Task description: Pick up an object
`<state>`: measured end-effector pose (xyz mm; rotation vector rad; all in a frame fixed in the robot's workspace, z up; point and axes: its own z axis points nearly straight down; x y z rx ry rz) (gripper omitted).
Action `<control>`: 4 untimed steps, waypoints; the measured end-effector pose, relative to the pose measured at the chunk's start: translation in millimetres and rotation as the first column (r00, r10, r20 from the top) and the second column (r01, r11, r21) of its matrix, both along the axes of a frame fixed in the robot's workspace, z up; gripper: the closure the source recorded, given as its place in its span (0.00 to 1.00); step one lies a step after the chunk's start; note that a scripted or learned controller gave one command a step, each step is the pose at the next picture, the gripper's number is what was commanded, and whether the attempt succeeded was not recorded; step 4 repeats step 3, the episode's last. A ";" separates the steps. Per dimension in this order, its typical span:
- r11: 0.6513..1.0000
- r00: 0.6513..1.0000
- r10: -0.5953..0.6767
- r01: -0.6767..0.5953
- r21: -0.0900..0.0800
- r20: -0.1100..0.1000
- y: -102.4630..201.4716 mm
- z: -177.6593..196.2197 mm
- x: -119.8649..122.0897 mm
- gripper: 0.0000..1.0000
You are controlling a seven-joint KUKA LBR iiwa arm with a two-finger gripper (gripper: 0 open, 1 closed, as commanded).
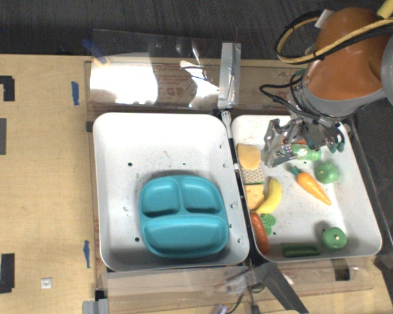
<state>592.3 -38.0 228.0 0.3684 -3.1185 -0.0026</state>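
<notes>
- The left bin [111, 136] holds a teal divided plate [182, 216], lying flat toward its near side.
- Along the right bin's [363, 208] left wall lie a yellow block [249, 156], a banana [270, 197] and a red piece [259, 231].
- The gripper [289, 144] hangs over the bin's far part; whether its fingers are spread or closed cannot be told.
- A carrot [312, 186] lies near it, beside a green ball [326, 173].
- No legible writing.
</notes>
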 end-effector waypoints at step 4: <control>0.994 0.994 -0.109 0.109 0.001 0.017 -35.1 73.2 76.6 1.00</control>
